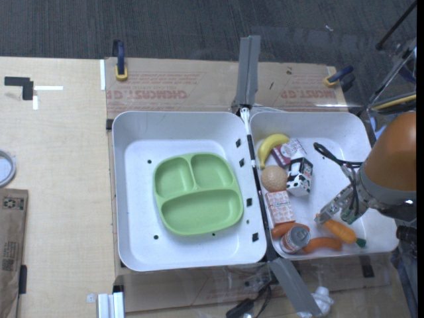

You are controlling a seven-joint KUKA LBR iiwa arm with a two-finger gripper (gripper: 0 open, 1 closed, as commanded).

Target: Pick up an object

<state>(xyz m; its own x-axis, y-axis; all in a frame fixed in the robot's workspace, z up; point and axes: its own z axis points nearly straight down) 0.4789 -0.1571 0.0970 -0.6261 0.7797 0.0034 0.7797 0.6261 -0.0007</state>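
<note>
My gripper (333,212) hangs low in the right bin (331,120), near its right wall, just above and left of a short orange carrot (343,231). A longer carrot (322,244) lies beside a tin can (295,237) at the bin's front. Further left are a red and white box (280,207), a brown ball (273,177), a black and white carton (300,175), a pink packet (287,152) and a banana (269,146). A black spoon (331,156) lies behind the gripper. Nothing shows between the gripper's tips.
The left bin (126,177) holds a green divided plate (197,193). A grey post (248,71) stands behind the bins' shared wall. Clamps (119,61) sit at the back of the cardboard. A roll of tape (5,169) lies at the far left.
</note>
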